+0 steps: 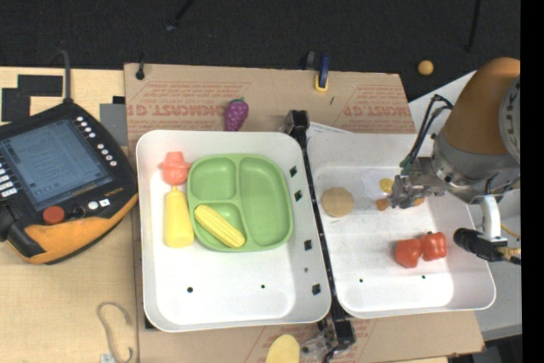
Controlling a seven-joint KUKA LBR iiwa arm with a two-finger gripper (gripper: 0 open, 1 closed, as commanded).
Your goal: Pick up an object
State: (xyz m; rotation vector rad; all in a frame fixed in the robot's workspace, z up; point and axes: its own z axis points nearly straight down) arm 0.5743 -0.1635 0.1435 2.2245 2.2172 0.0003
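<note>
The grey arm's gripper (406,193) hangs low in the right shallow white bin (374,289); whether its claw is wide or narrow I cannot tell. Nearby lie a red plastic pepper (420,250), a round tan cookie (337,201), and a small yellow-orange piece (386,185) touching the gripper.

Even overhead light brightens the two shallow white plastic bins (255,302) with soft shadows, the dark floor toward twelve o'clock stays dim, detail slightly soft.

The cardboard sheet (183,102) bears upside-down red lettering, not clearly readable.
</note>
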